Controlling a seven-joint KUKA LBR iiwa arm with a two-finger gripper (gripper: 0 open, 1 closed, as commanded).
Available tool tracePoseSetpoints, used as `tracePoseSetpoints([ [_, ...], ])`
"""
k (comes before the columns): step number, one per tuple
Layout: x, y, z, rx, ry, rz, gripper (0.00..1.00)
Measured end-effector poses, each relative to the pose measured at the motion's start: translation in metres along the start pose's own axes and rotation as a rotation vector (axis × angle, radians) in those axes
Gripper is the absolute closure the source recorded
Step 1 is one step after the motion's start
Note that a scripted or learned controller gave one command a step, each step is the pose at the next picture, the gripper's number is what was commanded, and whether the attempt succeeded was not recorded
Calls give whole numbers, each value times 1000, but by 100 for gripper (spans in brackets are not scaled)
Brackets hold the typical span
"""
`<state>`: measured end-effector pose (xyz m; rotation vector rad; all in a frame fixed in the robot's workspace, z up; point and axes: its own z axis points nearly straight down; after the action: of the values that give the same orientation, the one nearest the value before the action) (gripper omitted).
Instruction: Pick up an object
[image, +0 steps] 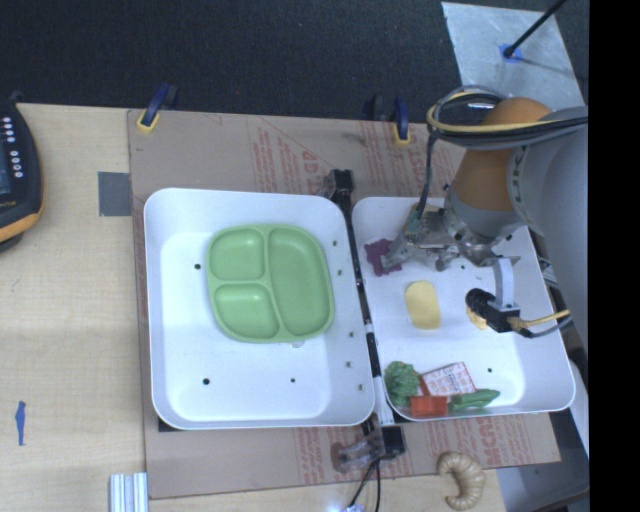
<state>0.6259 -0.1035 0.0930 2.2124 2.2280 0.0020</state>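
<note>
The grey metal claw (437, 250) hovered low in the right shallow white bin (535, 385); whether it was clenched could not be told. A small purple object (380, 255), possibly a toy, lay just left of it; a pale yellow block (423, 304) lay just below. The left bin (170, 390) on the wooden counter (70, 330) held a green divided plate (270, 282).
</note>
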Motion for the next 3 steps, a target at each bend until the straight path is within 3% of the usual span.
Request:
tracePoseSetpoints([
  [1,8,-75,2,13,2,3,0],
  [2,-3,-25,0,1,0,2,0],
  [3,13,33,0,-1,0,0,0],
])
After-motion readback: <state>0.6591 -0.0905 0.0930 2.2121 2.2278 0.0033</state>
